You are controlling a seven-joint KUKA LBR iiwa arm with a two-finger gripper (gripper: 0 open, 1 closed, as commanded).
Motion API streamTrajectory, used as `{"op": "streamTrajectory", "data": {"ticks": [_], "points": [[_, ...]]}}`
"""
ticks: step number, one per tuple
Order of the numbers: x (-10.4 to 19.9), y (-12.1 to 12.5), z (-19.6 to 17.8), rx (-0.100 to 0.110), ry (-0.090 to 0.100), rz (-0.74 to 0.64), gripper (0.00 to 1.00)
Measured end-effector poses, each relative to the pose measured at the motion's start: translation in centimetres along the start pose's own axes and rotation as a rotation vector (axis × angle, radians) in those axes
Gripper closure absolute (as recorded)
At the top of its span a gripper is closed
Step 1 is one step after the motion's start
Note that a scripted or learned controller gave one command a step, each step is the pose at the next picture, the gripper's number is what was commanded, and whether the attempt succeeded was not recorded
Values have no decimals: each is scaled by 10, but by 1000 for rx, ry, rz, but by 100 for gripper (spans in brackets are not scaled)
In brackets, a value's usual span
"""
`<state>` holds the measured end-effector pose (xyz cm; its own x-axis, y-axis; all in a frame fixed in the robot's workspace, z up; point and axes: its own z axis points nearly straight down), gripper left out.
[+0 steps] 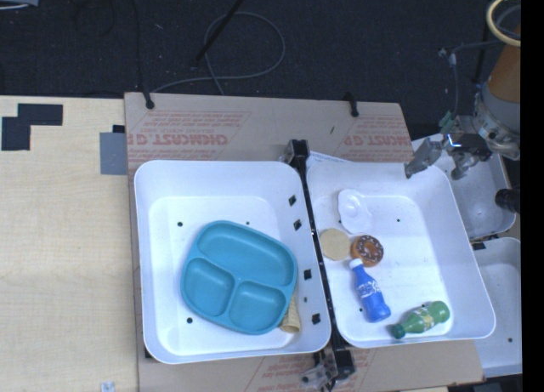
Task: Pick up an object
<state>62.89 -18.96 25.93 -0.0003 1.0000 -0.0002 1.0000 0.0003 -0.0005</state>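
Up at the right bin's [476, 297] far right corner, the gripper [442, 159] hangs with its two fingers spread wide and nothing between them. Well apart from it, toward the bin's middle, lie a white cup [354, 207], a tan disc [335, 244] and a chocolate doughnut [367, 250], then a blue bottle [370, 291] and a green bottle [422, 319] nearer the front. A blue divided plate [238, 277] fills the left bin [161, 186].

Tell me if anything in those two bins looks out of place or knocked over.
Nothing looks spilled or damaged. Both bottles in the right bin lie on their sides: the blue bottle and the green bottle. In the left bin, a tan object pokes out from under the blue divided plate.
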Motion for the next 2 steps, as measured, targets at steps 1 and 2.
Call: {"op": "streamTrajectory", "data": {"ticks": [1,2], "points": [[4,-3,64,8,2,0,0],[3,-4,108,7,2,1,0]]}}
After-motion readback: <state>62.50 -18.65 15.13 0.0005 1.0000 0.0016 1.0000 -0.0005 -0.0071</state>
